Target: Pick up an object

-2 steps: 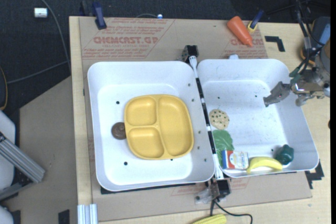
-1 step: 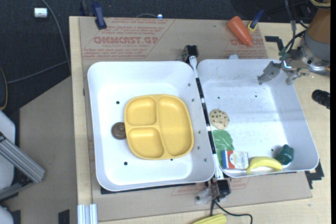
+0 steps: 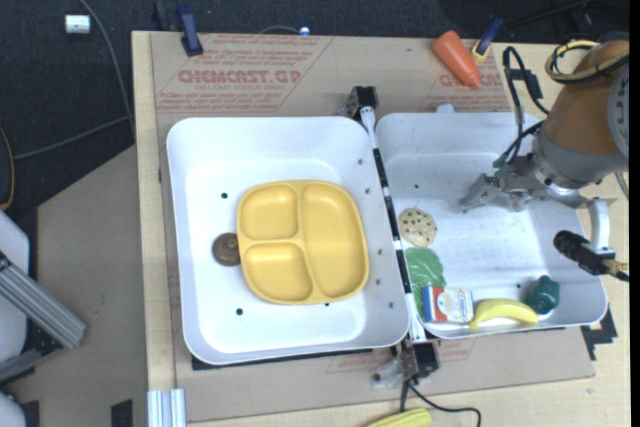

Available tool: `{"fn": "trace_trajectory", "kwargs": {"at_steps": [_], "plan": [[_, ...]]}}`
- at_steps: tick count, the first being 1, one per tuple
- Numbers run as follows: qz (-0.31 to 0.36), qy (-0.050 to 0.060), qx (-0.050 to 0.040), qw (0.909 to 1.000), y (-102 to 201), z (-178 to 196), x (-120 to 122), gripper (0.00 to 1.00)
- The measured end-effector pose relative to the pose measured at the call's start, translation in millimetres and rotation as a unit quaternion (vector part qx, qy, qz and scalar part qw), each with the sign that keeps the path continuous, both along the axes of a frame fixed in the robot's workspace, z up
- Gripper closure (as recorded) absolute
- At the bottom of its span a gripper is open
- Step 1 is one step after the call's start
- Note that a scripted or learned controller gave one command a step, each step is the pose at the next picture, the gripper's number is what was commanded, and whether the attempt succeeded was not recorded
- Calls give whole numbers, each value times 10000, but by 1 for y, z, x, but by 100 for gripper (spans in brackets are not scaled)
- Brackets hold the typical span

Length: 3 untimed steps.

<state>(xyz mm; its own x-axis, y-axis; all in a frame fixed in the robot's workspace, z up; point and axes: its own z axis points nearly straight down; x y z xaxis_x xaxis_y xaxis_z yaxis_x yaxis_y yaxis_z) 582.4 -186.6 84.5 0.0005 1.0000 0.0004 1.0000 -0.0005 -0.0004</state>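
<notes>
- Gripper [image 3: 482, 195]: you see it low over the bare upper floor of the right bin [image 3: 470, 130], reaching in from the right edge of the camera view. Its grey fingers point toward the view's left. Whether they stand apart or together you cannot tell from this angle, and nothing shows between them.
- Candidate objects: the things you might pick all lie in the right bin, below and to the left of the gripper as the view shows them.
- Cookie [image 3: 417, 226]: a round, speckled piece near the wall shared with the left bin [image 3: 200, 215]. It is the nearest thing to the fingertips, lying down-left of them and clearly apart.
- Green piece [image 3: 422, 267]: it sits just below the cookie, touching or nearly touching the small carton [image 3: 445, 305] beneath it.
- Banana [image 3: 503, 314]: it rests along the bin's lower wall, with its long axis running left to right across the view. It is just beside the carton on one end and near a dark green object [image 3: 543, 294] on the other.
- Yellow divided plate [image 3: 300, 241]: it sits in the left bin, with a brown disc [image 3: 226, 249] at its left edge; both are well apart from the gripper.
- Judgement: your shortest move is down-left to the cookie. The banana calls for fingers set across its long axis.
</notes>
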Motion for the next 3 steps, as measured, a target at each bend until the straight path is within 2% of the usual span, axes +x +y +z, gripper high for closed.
{"fn": "trace_trajectory", "kwargs": {"at_steps": [1,2,3], "plan": [[10,-10,-1,10000,49,1,85,0],[10,8,14,10000,-36,19,2,0],[12,-14,-2,10000,39,7,85,0]]}}
